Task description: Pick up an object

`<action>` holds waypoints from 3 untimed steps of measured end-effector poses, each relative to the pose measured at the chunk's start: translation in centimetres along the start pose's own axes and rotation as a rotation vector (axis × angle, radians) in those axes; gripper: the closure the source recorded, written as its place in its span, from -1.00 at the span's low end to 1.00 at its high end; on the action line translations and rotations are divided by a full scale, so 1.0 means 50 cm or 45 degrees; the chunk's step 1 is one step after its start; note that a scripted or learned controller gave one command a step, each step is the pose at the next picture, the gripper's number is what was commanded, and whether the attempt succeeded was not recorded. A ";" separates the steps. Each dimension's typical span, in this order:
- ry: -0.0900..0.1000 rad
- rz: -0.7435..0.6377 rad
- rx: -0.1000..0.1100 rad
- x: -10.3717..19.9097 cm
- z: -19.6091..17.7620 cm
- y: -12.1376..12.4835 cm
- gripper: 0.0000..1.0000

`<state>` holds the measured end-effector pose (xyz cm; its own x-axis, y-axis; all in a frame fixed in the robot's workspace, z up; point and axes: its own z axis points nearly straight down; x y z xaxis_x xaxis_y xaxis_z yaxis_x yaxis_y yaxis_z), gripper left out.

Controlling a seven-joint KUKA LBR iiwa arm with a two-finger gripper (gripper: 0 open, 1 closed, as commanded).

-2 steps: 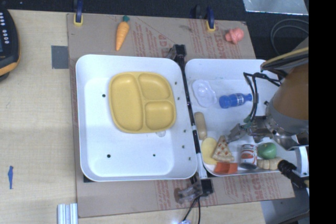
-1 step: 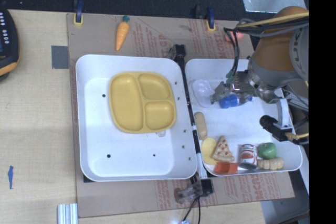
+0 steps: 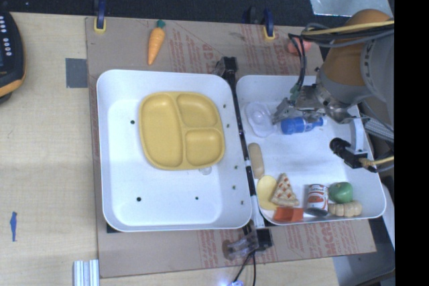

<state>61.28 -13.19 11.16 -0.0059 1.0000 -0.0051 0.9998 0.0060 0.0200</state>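
Note:
In the right bin (image 3: 375, 184), a clear bottle with a blue label (image 3: 299, 125) lies on its side at the upper middle, its clear end (image 3: 258, 116) pointing left. My gripper (image 3: 293, 108) hangs right over the bottle's top edge, reaching in from the right. Along the bin's front lie a pizza slice (image 3: 285, 191), a yellow piece (image 3: 266, 189), a red block (image 3: 288, 214), a small can (image 3: 316, 197), a green ball (image 3: 341, 191) and a tan peanut-shaped piece (image 3: 344, 209). A tan bread stick (image 3: 255, 159) lies by the bin's left wall.
The left bin (image 3: 117, 204) holds a yellow divided plate (image 3: 181, 129). A toy carrot (image 3: 155, 42) lies on the cardboard behind it. A black part (image 3: 345, 152) juts into the right bin under the arm. A dark device (image 3: 10, 50) sits at the far left.

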 end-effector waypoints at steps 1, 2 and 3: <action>-0.017 0.001 -0.014 0.025 0.013 -0.005 -1.00; -0.014 -0.001 -0.018 0.064 0.014 0.023 -1.00; 0.005 -0.001 0.022 0.070 0.039 0.091 -1.00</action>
<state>65.85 -9.66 9.28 -0.0070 1.0000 -0.0012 1.0000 0.0070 0.0023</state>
